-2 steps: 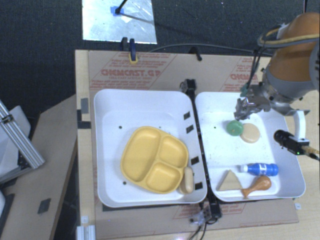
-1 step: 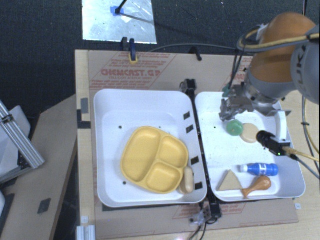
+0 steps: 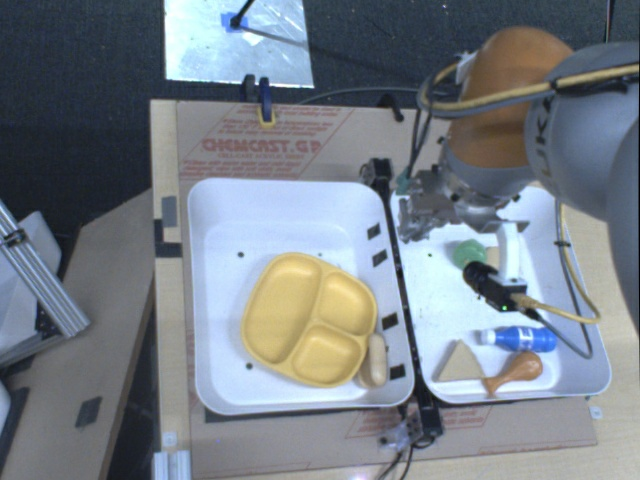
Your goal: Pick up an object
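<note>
Tool hangs over the right bin's far-left corner; I cannot tell its grip. Nearest, the green object sits just right; descending here risks missing it.

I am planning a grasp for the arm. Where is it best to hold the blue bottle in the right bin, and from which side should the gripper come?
Grip the blue bottle across its round body, near the middle, coming straight down from above. It lies flat on its side on the bin floor, long axis left to right, so the fingers should close across the short width. The orange drumstick-shaped toy lies close in front, so that finger has little room.
</note>
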Available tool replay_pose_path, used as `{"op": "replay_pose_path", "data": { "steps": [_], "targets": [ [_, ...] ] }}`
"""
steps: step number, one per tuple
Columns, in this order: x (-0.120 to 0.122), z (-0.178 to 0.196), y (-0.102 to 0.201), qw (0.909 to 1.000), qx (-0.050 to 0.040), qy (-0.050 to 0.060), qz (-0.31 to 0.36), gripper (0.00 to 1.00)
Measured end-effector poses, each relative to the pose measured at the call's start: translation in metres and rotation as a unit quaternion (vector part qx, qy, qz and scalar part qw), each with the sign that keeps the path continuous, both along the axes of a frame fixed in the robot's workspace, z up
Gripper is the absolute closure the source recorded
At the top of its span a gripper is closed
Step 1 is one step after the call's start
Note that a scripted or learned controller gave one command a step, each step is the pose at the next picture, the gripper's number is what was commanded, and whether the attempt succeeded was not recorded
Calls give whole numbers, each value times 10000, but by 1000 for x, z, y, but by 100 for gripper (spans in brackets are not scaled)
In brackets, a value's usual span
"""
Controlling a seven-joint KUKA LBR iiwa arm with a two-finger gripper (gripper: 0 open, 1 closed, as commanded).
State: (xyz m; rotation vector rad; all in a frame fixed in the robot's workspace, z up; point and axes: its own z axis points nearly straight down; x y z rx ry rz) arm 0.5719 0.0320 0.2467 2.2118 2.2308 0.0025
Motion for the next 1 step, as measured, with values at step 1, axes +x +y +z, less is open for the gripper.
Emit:
{"op": "replay_pose_path", "data": {
  "steps": [1],
  "targets": [
    [-11,-12,61,10000,6,5,9,100]
  ]
}}
